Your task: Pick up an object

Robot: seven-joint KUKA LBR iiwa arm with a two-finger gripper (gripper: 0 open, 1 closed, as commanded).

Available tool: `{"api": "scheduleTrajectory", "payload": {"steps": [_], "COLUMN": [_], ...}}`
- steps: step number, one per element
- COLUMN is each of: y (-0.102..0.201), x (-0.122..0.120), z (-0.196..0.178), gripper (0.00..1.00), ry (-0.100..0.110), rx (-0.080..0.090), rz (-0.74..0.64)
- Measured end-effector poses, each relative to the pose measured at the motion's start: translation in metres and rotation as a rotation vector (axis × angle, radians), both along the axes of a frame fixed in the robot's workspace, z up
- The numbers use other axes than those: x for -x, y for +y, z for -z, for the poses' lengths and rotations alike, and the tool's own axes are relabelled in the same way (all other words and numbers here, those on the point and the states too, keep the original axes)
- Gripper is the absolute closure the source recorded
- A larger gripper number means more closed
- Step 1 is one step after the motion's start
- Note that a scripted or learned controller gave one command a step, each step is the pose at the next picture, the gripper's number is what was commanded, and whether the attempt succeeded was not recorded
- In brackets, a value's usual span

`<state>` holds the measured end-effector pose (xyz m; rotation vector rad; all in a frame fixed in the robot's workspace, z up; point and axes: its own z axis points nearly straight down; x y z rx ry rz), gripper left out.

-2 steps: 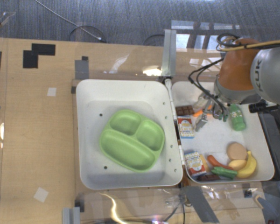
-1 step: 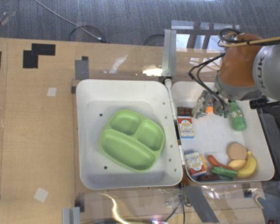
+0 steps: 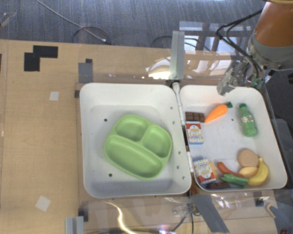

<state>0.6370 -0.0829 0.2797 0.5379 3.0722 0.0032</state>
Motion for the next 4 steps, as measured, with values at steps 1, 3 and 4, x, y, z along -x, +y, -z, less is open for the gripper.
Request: {"api": "scheduleTrajectory", "payload": {"steps": [1,3,4], "y": [0.069,0.159,0.077], "x": [0.007,-0.017,-0.033], "z": [-0.094,0.031,-0.048], "gripper": [1.0,1.0,1.0], "ry": [0.003,0.029,0.007], "rx": [-0.007,-0.005,-0.013], "rz": [0.152,0.589,0.707]}}
